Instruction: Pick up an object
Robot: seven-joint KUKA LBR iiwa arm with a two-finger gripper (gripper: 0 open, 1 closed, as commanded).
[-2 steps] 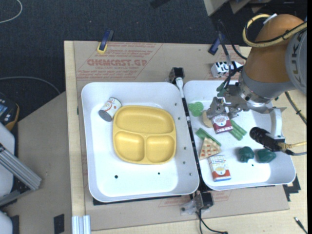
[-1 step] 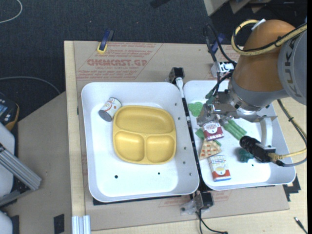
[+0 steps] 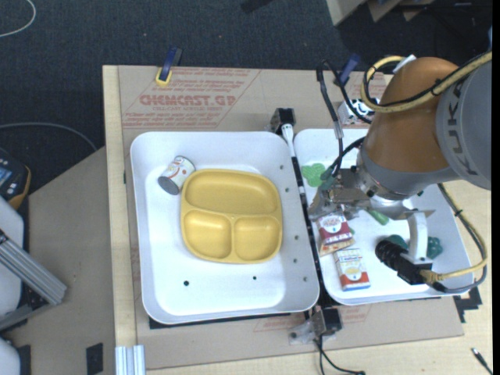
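Nearest the front edge of the right bin (image 3: 437, 291) lie two small red-and-white packets (image 3: 352, 270), one just behind the other, with a green item (image 3: 314, 173) near the far left corner. The claw (image 3: 334, 196) hovers just behind the packets (I cannot tell how it stands), so it should descend straight and centred, clear of the bin's left wall. Across the desk (image 3: 195, 92), the left bin (image 3: 156, 280) holds a yellow divided tray (image 3: 231, 215) and a small cup (image 3: 176, 173).
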